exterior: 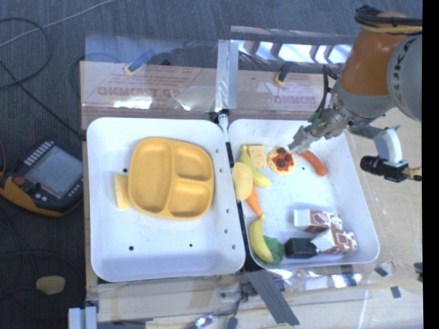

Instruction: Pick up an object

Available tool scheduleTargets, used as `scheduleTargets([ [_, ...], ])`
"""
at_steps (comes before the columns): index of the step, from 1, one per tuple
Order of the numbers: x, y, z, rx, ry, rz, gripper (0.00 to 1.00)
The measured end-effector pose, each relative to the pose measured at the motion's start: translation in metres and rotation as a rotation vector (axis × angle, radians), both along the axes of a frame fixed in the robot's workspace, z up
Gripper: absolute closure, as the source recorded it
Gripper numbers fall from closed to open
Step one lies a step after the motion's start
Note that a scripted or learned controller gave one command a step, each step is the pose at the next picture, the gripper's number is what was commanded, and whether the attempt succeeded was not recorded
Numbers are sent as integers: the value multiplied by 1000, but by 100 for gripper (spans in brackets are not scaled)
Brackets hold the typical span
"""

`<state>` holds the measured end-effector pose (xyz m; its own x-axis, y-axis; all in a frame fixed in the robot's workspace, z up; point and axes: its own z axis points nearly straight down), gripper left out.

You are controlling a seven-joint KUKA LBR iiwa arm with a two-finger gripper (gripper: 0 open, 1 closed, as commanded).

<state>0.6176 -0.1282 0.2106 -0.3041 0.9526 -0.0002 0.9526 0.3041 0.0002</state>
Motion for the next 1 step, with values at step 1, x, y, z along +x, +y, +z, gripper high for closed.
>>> scheduleTargets([
  [1,-38,-24,172,-4,-3,388,100],
])
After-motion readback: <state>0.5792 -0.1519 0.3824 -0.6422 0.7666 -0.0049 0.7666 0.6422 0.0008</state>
